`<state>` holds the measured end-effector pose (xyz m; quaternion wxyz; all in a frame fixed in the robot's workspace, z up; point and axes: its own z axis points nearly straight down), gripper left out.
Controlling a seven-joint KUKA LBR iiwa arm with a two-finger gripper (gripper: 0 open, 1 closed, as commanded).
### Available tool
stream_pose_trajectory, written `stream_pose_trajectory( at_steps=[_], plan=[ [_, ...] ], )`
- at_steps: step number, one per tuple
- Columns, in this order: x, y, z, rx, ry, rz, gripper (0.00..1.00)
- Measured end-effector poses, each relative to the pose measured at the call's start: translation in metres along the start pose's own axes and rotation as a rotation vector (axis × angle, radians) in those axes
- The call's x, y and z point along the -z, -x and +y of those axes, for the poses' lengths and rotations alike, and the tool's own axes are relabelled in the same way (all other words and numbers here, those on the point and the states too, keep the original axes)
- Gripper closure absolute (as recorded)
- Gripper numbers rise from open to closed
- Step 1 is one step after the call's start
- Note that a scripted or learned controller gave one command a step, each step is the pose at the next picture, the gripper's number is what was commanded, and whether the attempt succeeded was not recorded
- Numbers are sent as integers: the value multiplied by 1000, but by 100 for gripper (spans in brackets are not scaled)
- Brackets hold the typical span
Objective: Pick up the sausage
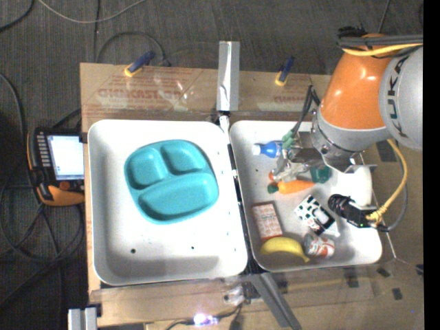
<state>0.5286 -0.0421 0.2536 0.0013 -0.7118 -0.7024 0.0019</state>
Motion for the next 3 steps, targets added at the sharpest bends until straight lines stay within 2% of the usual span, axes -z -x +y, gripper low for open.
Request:
stream_pose_trajectory(
  at_steps=[1,2,3],
  plan=[
    [-72,26,-35,532,2,2,100],
    [47,58,12,662,5,0,100],
    [-82,74,-33,920,3,2,100]
  ],
)
